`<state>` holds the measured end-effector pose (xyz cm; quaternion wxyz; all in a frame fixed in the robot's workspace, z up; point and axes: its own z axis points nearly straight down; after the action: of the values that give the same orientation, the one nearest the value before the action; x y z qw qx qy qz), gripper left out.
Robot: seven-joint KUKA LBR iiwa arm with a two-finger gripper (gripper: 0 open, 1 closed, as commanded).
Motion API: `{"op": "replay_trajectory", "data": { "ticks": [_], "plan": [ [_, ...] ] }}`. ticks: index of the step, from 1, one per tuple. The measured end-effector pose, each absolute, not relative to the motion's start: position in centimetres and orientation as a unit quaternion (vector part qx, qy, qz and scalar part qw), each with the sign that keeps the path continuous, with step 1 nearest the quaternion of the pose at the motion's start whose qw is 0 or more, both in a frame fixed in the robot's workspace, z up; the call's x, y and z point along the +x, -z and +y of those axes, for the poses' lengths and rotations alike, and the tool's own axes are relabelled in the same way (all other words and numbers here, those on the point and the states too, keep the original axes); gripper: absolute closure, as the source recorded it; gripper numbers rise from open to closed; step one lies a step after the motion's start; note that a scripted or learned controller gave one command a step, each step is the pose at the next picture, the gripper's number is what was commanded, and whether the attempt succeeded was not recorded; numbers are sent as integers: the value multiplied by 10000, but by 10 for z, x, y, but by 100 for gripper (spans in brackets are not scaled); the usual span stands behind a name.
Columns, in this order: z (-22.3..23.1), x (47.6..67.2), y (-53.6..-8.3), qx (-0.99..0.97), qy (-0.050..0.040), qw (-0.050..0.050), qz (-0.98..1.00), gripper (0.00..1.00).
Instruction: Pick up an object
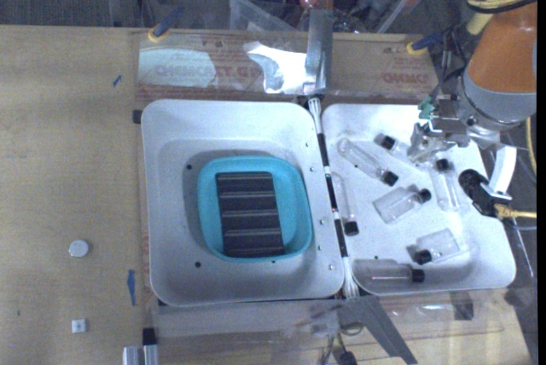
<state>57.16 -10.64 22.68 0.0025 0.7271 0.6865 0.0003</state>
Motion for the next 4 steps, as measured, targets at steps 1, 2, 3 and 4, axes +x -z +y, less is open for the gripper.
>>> {"op": "replay_trajectory", "data": {
  "ticks": [1,2,3,4],
  "plan": [
    [-60,597,-196,7141,2,-3,7001,100],
    [-125,569,-108,7046,8,-6,7096,100],
    [-125,570,-108,7045,3,-3,7097,0],
    [-102,572,-88,6954,-8,22,7186,0]
  ]
}}
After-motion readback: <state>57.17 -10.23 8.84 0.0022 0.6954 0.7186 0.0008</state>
